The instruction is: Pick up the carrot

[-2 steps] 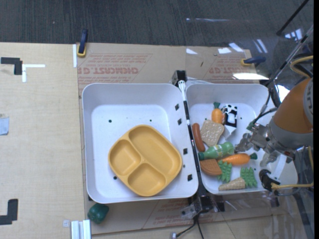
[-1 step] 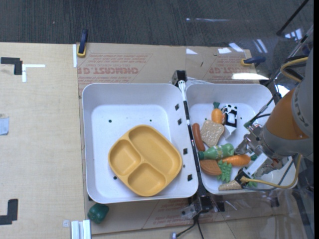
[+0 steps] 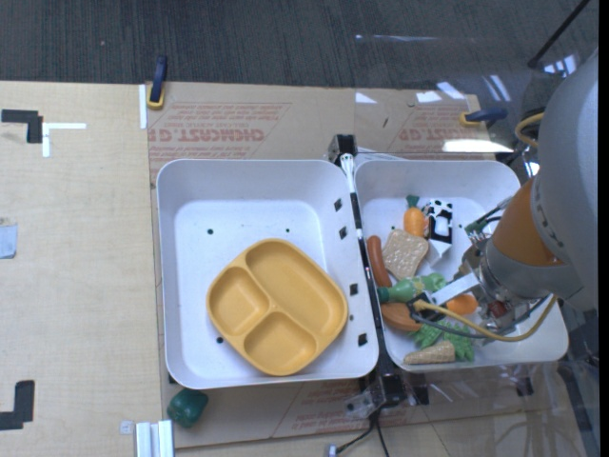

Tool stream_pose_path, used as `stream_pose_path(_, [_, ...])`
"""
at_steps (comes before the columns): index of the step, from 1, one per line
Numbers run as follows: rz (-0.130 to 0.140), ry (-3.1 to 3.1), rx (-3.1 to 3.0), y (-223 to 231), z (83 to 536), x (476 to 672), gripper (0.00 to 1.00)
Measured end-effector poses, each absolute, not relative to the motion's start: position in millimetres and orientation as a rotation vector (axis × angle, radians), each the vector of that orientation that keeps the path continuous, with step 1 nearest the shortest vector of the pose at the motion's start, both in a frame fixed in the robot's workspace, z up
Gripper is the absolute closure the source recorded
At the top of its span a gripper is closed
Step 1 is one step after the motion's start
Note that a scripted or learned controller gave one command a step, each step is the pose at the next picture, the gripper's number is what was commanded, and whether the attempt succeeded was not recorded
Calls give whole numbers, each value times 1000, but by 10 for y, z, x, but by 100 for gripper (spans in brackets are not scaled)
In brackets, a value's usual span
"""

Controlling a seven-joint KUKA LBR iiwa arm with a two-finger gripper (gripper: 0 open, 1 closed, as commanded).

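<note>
Near the right bin's [image 3: 390, 174] back wall lies the carrot [image 3: 415, 220], while the pincer's [image 3: 476, 301] state cannot be told.

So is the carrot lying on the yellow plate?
No, the carrot lies in the right bin, while the yellow plate sits in the left bin.

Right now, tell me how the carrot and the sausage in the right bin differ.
The carrot is orange with a green top; the sausage is reddish-brown all over. The carrot is short and plump, the sausage longer and slimmer. The carrot lies near the bin's back, beside a black-and-white item; the sausage lies along the left wall, next to the bread. Both are toy foods in the right bin.
</note>
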State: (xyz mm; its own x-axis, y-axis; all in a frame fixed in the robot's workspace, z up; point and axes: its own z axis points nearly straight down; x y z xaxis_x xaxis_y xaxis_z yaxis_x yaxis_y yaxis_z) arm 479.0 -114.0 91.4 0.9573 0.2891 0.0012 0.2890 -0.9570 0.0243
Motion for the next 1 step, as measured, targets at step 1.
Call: stream_pose_path(1, [-11,329,3128,-1244,889,4768,0])
